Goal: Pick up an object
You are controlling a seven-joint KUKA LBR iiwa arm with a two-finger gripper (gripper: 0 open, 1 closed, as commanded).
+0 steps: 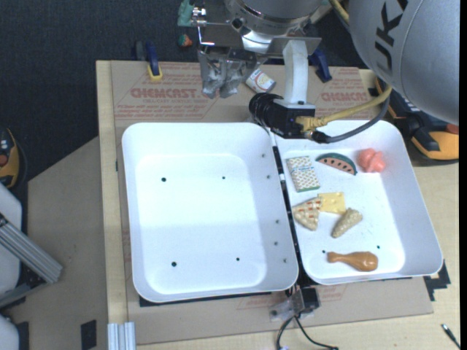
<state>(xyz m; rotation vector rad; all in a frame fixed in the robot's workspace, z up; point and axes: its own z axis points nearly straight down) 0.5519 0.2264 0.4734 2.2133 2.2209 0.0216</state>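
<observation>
My gripper (221, 79) hangs high over the far rim of the left bin (139, 195), above the cardboard base, with its grey fingers close together and nothing between them. The objects all lie in the right bin (416, 217), well apart from the gripper: a speckled square block (302, 173), a watermelon slice (336, 162), a pink lump (371, 160), a yellow cheese wedge (333, 202), a pizza-like slice (307, 215), a tan cone-shaped piece (346, 222) and a brown drumstick (353, 260).
Both bins rest on a cardboard sheet (117, 108) clamped at the back by a blue-and-yellow clamp (152, 58). The big grey arm body (416, 35) fills the upper right. A metal rail (29, 250) lies off the bench at the left.
</observation>
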